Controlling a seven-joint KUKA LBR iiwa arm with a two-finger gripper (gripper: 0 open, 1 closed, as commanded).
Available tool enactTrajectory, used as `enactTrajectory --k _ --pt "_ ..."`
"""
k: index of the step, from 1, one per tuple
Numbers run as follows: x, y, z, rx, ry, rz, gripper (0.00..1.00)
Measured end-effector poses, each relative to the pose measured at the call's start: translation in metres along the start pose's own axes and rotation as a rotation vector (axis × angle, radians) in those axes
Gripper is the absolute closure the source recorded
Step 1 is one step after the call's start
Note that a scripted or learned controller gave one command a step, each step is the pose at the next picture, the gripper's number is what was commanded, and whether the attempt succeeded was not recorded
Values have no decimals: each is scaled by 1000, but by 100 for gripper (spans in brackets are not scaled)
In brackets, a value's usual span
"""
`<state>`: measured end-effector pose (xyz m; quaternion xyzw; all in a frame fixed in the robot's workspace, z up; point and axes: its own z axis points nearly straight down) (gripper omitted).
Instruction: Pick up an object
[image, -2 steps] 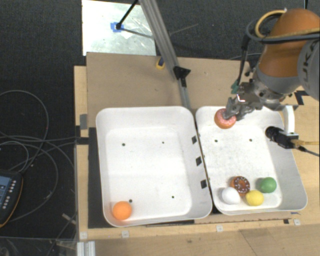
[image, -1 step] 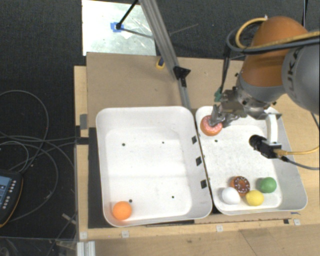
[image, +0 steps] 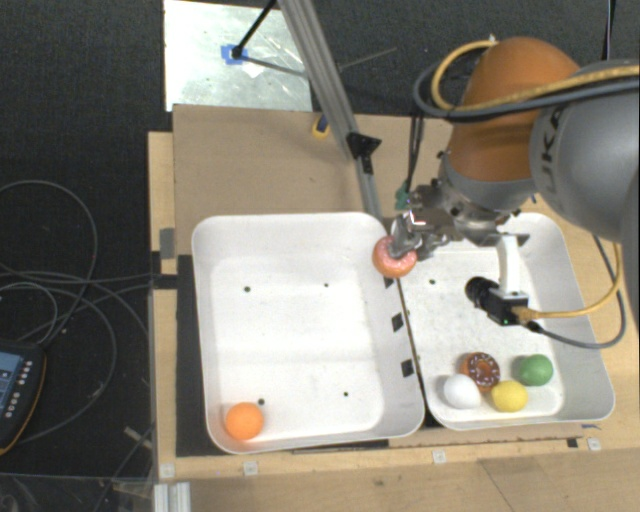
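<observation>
Pink-frosted doughnut (image: 394, 259) sits right under the jaws (image: 402, 238), over the ridge where the two bins meet, near their far edges. The metal tips come down onto its top and it looks pinched between them, though from this slanted view I cannot tell whether it hangs clear of the rim or rests on it. My judgement is that the grasp is made and the lift is in hand, or just beginning. The next move calls for a straight, steady rise, keeping the pinch firm, since a soft round piece held near its top can slip or swing against the bin walls. The left bin (image: 290, 240) carries an orange ball (image: 243, 421) near its near-left corner, well apart from the arm. The right bin (image: 585, 340) carries four small things clustered near its near edge: a brown doughnut (image: 483, 369), a white egg-shaped piece (image: 461, 391), a yellow lemon-like piece (image: 509, 396) and a green ball (image: 535, 369), the brown one touching or just beside the white and yellow ones. A black fitting (image: 493, 299) with a cable hangs from the wrist over the middle of that bin, so the rise should also keep it clear of the cluster. Both bins lie on the tabletop (image: 250, 160).
</observation>
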<state>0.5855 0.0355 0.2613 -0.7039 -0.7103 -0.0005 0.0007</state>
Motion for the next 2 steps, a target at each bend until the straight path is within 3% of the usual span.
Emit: enactTrajectory --k 1,2 --pt "59 -5 1 -1 1 -2 100" --pt "55 -4 1 -1 -1 5 0"
